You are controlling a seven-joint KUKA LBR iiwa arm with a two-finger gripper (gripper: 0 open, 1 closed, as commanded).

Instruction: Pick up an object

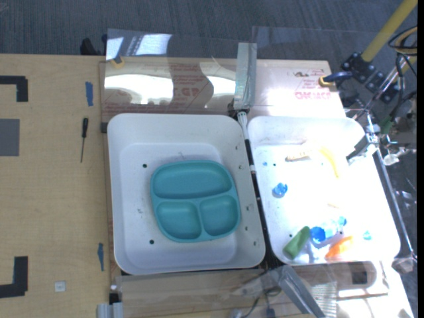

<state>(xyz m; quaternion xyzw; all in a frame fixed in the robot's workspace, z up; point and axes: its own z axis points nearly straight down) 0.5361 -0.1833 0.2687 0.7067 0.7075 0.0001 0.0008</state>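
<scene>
You are looking down on a pale wooden bench (46,197) bearing two shallow white plastic bins side by side. The left bin (122,177) holds a teal plastic plate with three compartments (195,199), lying flat near its middle.

The right bin (311,191), brightly lit, holds the small things to pick from. The arm enters from the right of the view, so this bin is the nearer one, and I judge the plate a far less likely target. A cluster sits by the bin's front edge: a green oblong object (297,241), its long axis running from lower left to upper right, a small blue piece (319,234) just beside it, and an orange piece (338,246) to the right. Well apart, toward the divider between the bins, lies a little round blue object (279,190). Near the back lie a yellow strip (329,161) and a paler yellow sliver (298,156).

You cannot tell the gripper's state at this moment.

Behind the bins, a brown cardboard sheet (291,85) carries pink printing, too blurred to read.
</scene>
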